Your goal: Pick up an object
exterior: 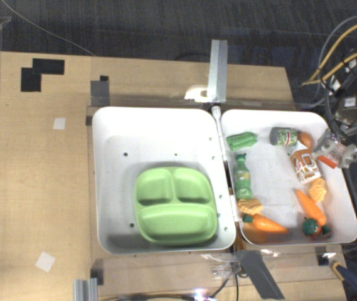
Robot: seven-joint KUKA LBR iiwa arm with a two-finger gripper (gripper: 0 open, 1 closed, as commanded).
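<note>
The right bin [272,168] holds several toy foods. Along its back lie a green vegetable [241,140], a small can [285,136] and a brown round piece [305,141]. A green bottle [242,175] lies by the left wall. An orange-and-white carton [305,165] sits to the right, with a yellow-orange piece [318,190] and a carrot [310,207] below it. A second carrot [265,224] lies at the front. My gripper [337,150] hangs over the bin's right rim, just right of the carton. Nothing is visibly held.
The left bin [112,143] holds a green divided plate [175,204]. A metal post [218,71] stands behind the seam between the bins. Cables and arm parts [354,55] crowd the right side. A waffle-like piece [250,205] and a red-green item [314,229] also lie in the right bin.
</note>
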